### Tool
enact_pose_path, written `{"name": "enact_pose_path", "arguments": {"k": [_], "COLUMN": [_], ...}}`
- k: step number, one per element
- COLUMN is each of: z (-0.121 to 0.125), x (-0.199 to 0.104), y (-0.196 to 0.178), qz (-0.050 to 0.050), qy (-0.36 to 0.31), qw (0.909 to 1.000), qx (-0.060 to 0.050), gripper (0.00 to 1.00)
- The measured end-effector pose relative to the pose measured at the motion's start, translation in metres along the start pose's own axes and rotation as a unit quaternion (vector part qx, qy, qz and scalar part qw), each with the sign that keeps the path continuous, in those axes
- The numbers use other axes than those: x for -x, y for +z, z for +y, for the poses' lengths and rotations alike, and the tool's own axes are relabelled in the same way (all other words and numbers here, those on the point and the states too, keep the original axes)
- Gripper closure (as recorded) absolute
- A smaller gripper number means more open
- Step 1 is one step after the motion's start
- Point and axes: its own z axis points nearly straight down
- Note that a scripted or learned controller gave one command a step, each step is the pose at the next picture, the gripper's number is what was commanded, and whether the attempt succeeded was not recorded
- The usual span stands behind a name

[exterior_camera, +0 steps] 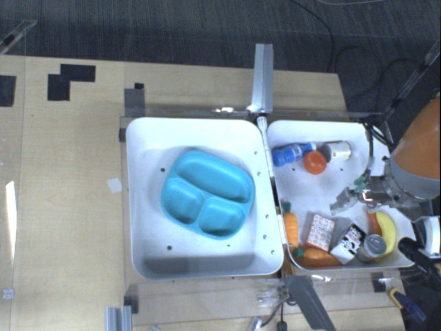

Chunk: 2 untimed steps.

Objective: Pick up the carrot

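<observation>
Hard to tell whether gripper is open or closed; hangs over right bin, near its right edge, nothing visibly held. Carrot lies along bin's left wall near front, wrist partly cut off at right.

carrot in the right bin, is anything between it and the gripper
Partly. The orange carrot lies against the left wall of the right white bin. The gripper hangs to its right. A flat white-and-red packet lies between them, low on the bin floor. Above the carrot, nothing visible blocks a descent.
</observation>
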Motion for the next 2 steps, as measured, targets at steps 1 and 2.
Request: {"name": "enact_pose_path", "arguments": {"k": [1,2], "z": [0.022,0.003], "x": [0.016,-0.041], "y": [-0.064,0.068], "qz": [0.0,0.0], "qy": [-0.074,-0.002], "qw": [0.9973,1.0], "qx": [0.001,0.0], "gripper": [0.0,0.0]}}
